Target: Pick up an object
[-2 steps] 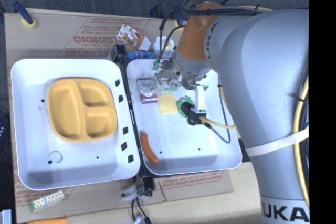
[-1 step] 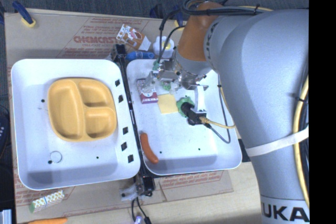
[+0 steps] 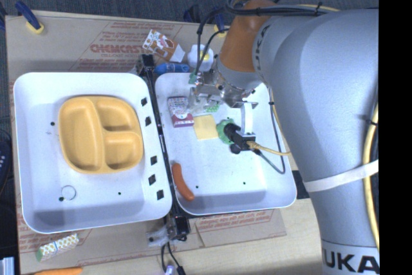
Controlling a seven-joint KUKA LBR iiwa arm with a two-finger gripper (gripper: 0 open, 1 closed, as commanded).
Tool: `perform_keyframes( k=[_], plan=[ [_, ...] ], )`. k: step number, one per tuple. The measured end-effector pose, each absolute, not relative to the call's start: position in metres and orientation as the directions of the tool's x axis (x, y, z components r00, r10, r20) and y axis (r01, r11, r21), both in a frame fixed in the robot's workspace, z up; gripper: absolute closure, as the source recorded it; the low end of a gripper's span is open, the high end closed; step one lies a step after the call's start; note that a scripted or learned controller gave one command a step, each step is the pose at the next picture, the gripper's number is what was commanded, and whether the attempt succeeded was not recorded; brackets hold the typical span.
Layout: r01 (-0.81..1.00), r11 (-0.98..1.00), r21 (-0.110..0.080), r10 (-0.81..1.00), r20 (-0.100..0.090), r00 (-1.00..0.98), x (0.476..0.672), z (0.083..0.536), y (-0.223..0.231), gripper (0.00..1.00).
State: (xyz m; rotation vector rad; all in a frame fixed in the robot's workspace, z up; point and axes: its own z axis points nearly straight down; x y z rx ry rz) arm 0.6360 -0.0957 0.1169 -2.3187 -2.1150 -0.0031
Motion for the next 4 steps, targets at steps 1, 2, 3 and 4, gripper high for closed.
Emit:
perform_keyframes(
  k=[1, 2, 3, 4],
  plan=[
    [0.996, -0.092, -0.001, 0.996, 0.004, 0.092, 0.636, 0.117, -0.096, 0.0],
    [0.962, 0.272, 0.005, 0.962, -0.002, -0.272, 0.642, 0.096, -0.102, 0.0],
    [0.961, 0.275, 0.005, 0.961, 0.0, -0.275, 0.643, 0.107, -0.101, 1.0],
    [0.961, 0.275, 0.004, 0.961, 0.0, -0.275, 0.643, 0.107, -0.101, 0.0]
  ],
)
